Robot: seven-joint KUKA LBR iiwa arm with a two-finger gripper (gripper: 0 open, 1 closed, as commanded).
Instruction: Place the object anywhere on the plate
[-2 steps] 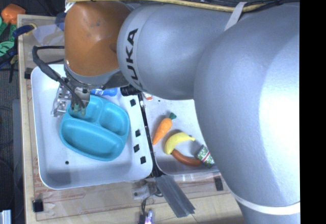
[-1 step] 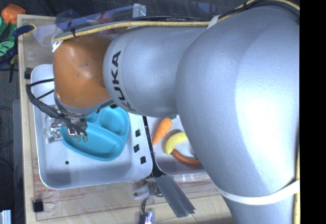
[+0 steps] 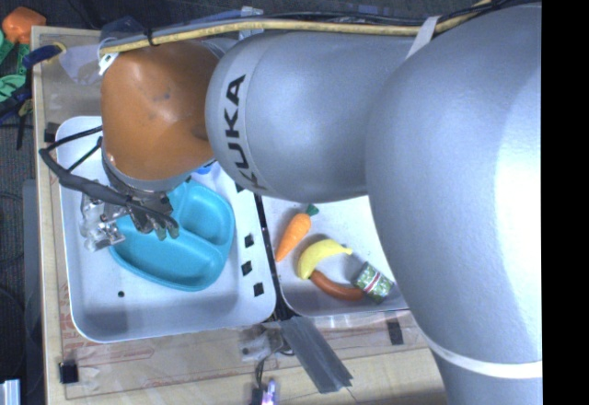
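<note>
A blue plate [image 3: 189,242] with a raised divider lies in the left white bin [image 3: 129,316]. My gripper [image 3: 129,221] hangs low over the plate's left edge, below the orange band [image 3: 152,113] of the wrist. I see no object in it. A toy carrot [image 3: 294,236], a yellow banana [image 3: 321,254], a curved orange-red piece [image 3: 332,286] and a small green item [image 3: 373,281] lie in the right bin [image 3: 350,217]. The grey arm [image 3: 386,118] hides the far parts of both bins.
The ridge between the bins [image 3: 253,270] runs just right of the plate. Black cables [image 3: 64,175] loop along the left bin's far left side. Orange and green items [image 3: 17,35] lie off the bench at the upper left.
</note>
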